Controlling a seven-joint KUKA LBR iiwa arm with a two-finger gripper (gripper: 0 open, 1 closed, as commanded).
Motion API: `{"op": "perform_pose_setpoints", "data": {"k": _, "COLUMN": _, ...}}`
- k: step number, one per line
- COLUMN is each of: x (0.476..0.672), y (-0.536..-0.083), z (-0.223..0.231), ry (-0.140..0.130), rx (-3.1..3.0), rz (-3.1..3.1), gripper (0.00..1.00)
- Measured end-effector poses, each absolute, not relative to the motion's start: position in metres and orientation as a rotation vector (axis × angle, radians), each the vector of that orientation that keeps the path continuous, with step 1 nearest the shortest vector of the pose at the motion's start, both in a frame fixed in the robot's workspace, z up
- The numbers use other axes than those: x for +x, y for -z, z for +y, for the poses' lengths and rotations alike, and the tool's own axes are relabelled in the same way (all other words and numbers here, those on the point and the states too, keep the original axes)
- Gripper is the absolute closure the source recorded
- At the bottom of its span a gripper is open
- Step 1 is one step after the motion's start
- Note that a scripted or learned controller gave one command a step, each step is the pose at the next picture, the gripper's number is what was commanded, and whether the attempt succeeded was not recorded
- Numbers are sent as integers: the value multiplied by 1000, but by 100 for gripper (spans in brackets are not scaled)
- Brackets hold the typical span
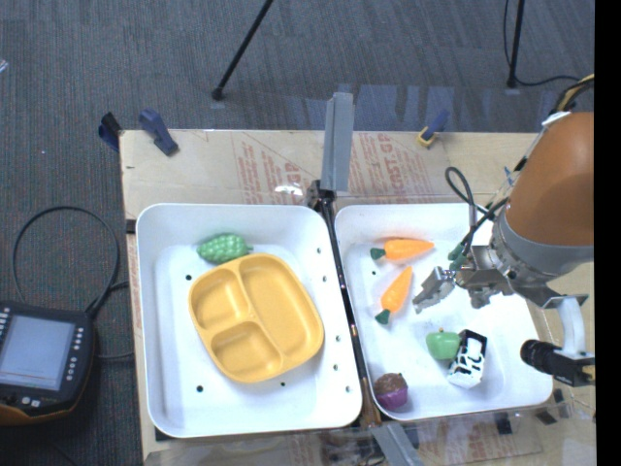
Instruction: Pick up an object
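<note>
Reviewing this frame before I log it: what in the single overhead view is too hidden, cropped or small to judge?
- Tool: small and dark over the right bin; whether it is open or shut cannot be told.
- Arm: cut off by the frame's right edge.
- Bench: its front edge is cut off at the bottom.
- Black-and-white block: too small to identify its markings.

overhead slant view, both bins (155, 260)
</note>
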State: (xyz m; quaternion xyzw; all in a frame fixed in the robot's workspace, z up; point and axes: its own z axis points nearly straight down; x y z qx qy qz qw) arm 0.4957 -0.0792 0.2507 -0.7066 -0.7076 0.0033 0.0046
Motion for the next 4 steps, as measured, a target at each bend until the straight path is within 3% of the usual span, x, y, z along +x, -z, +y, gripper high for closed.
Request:
{"op": "perform_pose_setpoints", "data": {"k": 1, "x": 572, "y": -194, "z": -78, "ry": -9, "rx": -1995, "rz": -2415, "gripper": 0}}
{"op": "perform_pose_setpoints", "data": {"k": 2, "x": 541, "y": -234, "z": -114, "ry": -5, "rx": -2179, "rz": -2256, "gripper": 0}}
{"op": "perform_pose_setpoints", "data": {"k": 3, "x": 481, "y": -183, "z": -73, "ry": -10, "rx": -1947, "rz": -2450, "gripper": 0}}
{"op": "perform_pose_setpoints", "data": {"k": 4, "x": 527, "y": -150, "z": -115, "ry": -9, "rx": -2051, "rz": -2367, "gripper": 0}}
